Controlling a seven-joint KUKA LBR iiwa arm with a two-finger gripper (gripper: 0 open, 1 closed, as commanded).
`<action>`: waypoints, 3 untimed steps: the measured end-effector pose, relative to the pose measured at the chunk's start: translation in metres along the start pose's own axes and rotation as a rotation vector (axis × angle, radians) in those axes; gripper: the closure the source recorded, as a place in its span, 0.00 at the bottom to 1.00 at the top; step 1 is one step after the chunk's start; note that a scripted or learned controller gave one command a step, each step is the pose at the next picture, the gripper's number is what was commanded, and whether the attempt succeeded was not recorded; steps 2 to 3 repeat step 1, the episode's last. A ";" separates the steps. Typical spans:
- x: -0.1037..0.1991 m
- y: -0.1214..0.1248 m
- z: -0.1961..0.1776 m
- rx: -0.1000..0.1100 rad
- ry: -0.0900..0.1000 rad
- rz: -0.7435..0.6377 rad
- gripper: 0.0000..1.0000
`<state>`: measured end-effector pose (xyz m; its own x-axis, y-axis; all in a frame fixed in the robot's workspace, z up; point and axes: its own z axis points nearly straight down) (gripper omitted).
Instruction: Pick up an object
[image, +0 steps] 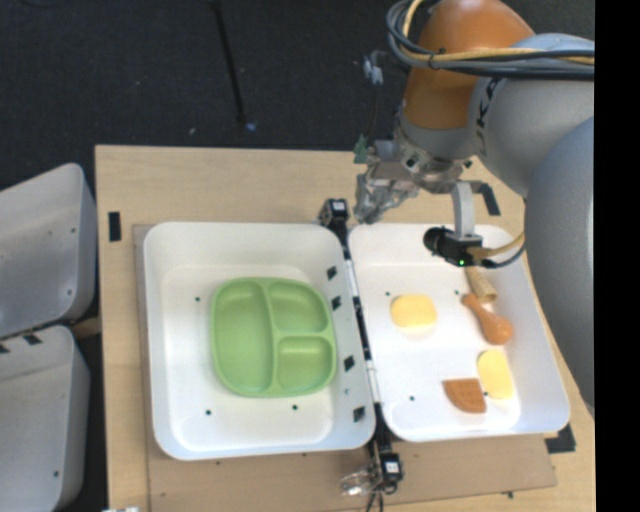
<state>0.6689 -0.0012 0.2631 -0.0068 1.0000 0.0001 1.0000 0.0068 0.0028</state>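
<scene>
Camera view | gripper (385, 195) above right bin (400, 245) far rim, finger state unclear | centre over yellow piece (413, 311), descend straight.

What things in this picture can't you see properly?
- Gripper: in the camera view its fingers blur into the metal parts at the bins' far edge, too small to read.
- Wooden-handled thing in the right bin: too small to tell what it is.
- Brown piece: touches the yellow piece; any overlap is unclear.
- Green divided plate: its compartments' contents are too blurry to judge.
</scene>
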 end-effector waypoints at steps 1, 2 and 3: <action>0.044 0.011 0.010 0.001 0.000 0.001 1.00; 0.044 0.011 0.010 0.001 0.000 0.001 1.00; 0.044 0.011 0.010 0.001 0.000 0.001 1.00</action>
